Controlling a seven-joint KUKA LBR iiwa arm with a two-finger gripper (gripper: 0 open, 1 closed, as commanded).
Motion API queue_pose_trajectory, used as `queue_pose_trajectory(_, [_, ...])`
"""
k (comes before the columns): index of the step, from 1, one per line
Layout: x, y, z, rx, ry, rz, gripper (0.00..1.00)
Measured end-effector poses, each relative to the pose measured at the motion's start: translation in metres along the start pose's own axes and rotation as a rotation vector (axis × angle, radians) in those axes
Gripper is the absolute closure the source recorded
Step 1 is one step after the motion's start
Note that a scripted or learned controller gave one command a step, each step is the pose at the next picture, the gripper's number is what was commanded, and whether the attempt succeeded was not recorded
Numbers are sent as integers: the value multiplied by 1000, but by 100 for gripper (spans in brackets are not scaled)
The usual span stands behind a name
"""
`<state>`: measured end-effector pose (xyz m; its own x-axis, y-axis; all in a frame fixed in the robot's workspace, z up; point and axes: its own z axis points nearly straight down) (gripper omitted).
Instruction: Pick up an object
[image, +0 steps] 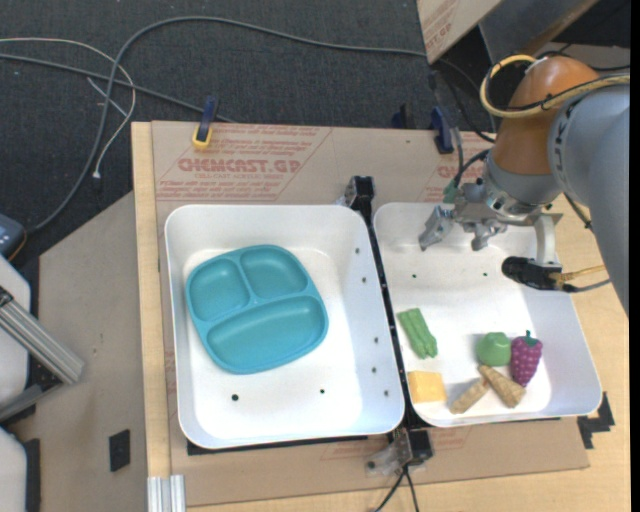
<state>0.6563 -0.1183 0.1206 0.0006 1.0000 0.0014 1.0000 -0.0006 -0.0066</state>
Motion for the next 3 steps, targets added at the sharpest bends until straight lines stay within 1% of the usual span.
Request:
queue_pose_trajectory(1, [0, 2, -16, -8, 0, 0, 100])
queue_pose_trajectory(2, [2, 1, -61, -13, -2, -1, 100])
queue_pose_trajectory(3, [1, 2, -127, -15, -3, -2, 100])
